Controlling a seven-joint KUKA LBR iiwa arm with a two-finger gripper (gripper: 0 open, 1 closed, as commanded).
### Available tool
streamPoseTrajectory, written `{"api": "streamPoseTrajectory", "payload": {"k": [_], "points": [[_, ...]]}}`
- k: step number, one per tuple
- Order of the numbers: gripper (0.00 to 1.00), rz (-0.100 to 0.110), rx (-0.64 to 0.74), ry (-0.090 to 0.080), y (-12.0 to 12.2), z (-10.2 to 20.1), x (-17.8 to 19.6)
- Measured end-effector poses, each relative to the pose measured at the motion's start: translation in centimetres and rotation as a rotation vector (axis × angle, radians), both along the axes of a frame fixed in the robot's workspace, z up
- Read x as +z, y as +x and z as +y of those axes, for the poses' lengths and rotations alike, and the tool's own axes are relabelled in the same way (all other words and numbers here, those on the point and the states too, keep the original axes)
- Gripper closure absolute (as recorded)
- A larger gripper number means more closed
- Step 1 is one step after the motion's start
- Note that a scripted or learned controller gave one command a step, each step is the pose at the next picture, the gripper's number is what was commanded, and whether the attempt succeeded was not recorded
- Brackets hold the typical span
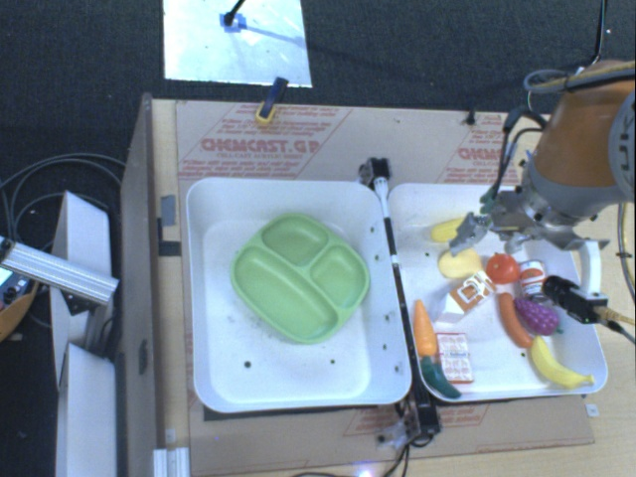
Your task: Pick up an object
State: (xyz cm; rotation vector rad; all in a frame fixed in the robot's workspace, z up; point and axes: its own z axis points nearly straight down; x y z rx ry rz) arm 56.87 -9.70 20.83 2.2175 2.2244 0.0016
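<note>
Camera view: nearest, along the front edge of the right bin (596, 351), a yellow banana (556, 364) is seen at the front right corner and a red-and-white box (454, 356) beside an orange carrot (424, 328) at the front left. Farther back, purple grapes (537, 315), a red tomato (503, 267) and a yellow fruit (458, 262) are found mid-bin (the left bin (214, 366) carries a green divided plate (300, 277)). Toward the back edge the gripper (475, 229) is held over a yellow piece (447, 231); whether it is wide or narrow cannot be told.

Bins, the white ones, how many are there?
2. The left bin holds a green tray. The right bin, beside it, holds toy food such as a banana. None seem hidden.
</note>
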Motion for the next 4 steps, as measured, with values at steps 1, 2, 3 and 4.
{"api": "streamPoseTrajectory", "payload": {"k": [1, 2, 3, 4], "points": [[0.00, 0.003, -0.004, 0.000, 0.5, -2.6, -13.0], [0.00, 0.001, 0.000, 0.000, -1.5, -0.4, -12.4], [0.00, -0.001, -0.005, -0.002, -5.4, -1.5, -12.3], [1.00, -0.007, -0.003, -0.004, -5.1, -1.5, -11.2]]}}
